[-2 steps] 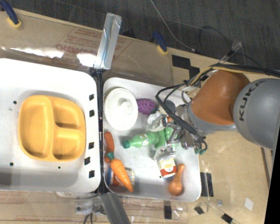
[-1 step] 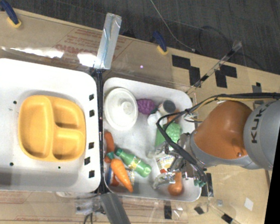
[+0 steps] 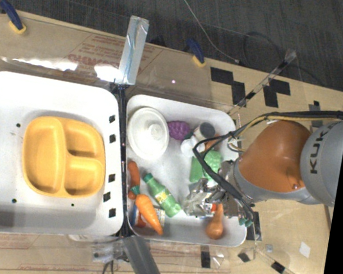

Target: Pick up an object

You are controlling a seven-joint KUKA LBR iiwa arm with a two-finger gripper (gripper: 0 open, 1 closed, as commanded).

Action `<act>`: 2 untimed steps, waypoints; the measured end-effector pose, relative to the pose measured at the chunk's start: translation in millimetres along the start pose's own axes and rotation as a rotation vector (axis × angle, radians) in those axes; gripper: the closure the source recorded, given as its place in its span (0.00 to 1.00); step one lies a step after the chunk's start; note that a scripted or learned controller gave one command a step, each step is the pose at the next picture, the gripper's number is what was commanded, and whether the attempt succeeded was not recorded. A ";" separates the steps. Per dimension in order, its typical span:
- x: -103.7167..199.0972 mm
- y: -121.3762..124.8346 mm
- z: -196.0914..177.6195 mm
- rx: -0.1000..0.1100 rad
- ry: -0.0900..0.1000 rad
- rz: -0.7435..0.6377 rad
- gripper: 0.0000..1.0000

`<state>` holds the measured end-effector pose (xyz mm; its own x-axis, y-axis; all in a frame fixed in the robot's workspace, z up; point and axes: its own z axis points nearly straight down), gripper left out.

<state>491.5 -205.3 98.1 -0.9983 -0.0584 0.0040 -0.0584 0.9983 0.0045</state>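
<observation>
Highest in the scene, and so nearest the lens, the arm (image 3: 284, 162) reaches in from the right, its orange band bulging over the right bin's (image 3: 163, 109) right side and its grey link running off toward the frame edge. Black cables loop from the wrist over the bin's upper right corner. The wrist points down and to the left, putting the gripper (image 3: 202, 197) low in the bin's lower right part, among the clutter; whether it is clenched or released cannot be told, as the metal parts blur together there.

Just beside the gripper on its right lies a brown pear-shaped toy (image 3: 215, 224), near the bin's lower wall. To the gripper's left a green bottle (image 3: 163, 195) lies at a slant. Left of that a carrot (image 3: 148, 212) and a can (image 3: 156, 218) crowd the lower left corner. A white bowl (image 3: 149, 132) sits at the upper left, a purple toy (image 3: 178, 129) just beside it. A green object (image 3: 209, 163) lies partly under the wrist.

The left bin (image 3: 9, 93) bears a yellow divided tray (image 3: 64, 156).
</observation>
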 end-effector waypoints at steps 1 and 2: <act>-4.6 15.7 -152.3 0.007 -0.009 -0.012 1.00; 2.5 -3.5 -61.3 -0.002 0.004 -0.402 1.00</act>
<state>489.4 -209.1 159.4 -0.8957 -0.4447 0.0060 -0.4447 0.8957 0.0081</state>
